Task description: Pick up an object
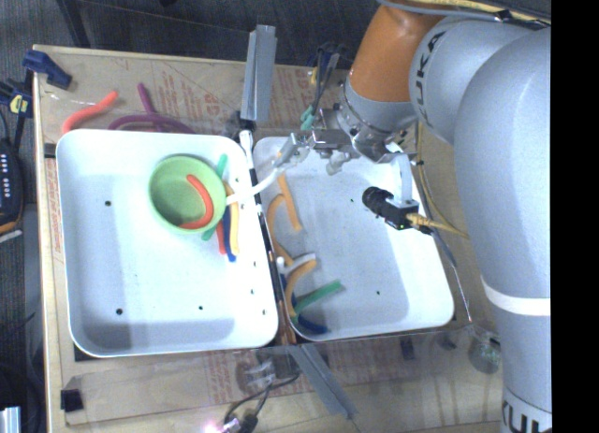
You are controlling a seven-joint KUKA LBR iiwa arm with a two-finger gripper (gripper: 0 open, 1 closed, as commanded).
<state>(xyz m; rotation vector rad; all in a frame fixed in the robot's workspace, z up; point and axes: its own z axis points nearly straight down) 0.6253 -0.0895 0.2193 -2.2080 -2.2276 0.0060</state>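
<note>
Seemingly the gripper (pixel 298 149) hovers at the right bin's (pixel 421 281) top-left corner, over no clear target; whether it is spread or pinching cannot be told. Candidate sticks, an orange strip (pixel 287 209) and a green stick (pixel 318 294), lie along that bin's left wall. "KUKA" lettering marks the arm (pixel 505 141).

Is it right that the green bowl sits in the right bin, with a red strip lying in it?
Not quite. The green bowl sits in the left bin, not the right bin. The rest holds: a red strip lies curved inside it. The camera view shows this.
</note>
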